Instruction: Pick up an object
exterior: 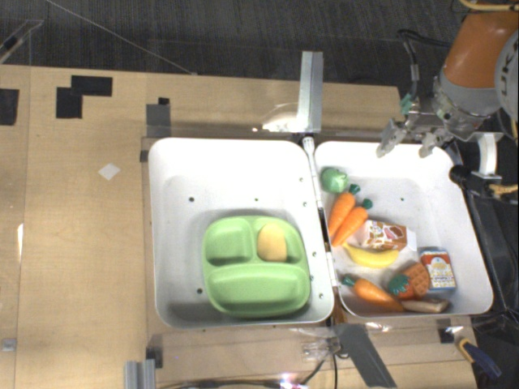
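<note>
Camera view: our hand [408, 142] hangs over the far rim of the right bin [474, 241], fingers spread and empty. The candidates lie nearer us: two carrots [344, 215], a banana [371, 256] and a small carton [438, 267]. We judge the isolated carton easiest; descend vertically and close across its narrow sides.

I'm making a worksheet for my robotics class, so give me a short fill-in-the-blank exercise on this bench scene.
1. The green tray lies in the ____ bin.
2. The yellow round fruit sits in the tray's upper ____ compartment.
3. The banana lies in the ____ bin.
4. The gripper hangs over the right bin's ____ edge.

Missing words: left; right; right; far
</note>
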`<state>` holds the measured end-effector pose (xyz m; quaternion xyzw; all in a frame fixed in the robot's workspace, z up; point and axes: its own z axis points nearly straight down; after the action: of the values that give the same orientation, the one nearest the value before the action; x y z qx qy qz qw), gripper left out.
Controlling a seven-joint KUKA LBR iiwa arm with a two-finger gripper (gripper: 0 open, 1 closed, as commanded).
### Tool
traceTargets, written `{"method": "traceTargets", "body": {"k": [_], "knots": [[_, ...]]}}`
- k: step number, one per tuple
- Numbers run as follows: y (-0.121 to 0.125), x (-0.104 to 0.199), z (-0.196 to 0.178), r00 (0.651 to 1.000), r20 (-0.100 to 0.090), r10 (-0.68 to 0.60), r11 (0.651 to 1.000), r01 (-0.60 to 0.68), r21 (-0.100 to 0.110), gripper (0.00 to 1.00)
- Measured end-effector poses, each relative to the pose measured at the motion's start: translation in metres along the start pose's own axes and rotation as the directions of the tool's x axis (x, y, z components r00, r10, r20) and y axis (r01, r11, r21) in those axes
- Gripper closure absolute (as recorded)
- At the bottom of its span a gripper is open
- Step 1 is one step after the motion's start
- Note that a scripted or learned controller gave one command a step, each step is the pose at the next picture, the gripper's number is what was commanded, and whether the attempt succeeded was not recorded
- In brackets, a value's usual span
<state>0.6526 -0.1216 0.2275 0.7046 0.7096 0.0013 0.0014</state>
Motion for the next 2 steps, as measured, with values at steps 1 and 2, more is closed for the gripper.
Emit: {"method": "traceTargets", "body": {"k": [1, 2], "knots": [[-0.025, 0.030, 0.065, 0.994, 0.000, -0.110, 0.994, 0.110, 0.001, 0.00], [-0.051, 0.026, 0.132, 0.977, 0.001, -0.214, 0.977, 0.214, -0.003, 0.00]]}}
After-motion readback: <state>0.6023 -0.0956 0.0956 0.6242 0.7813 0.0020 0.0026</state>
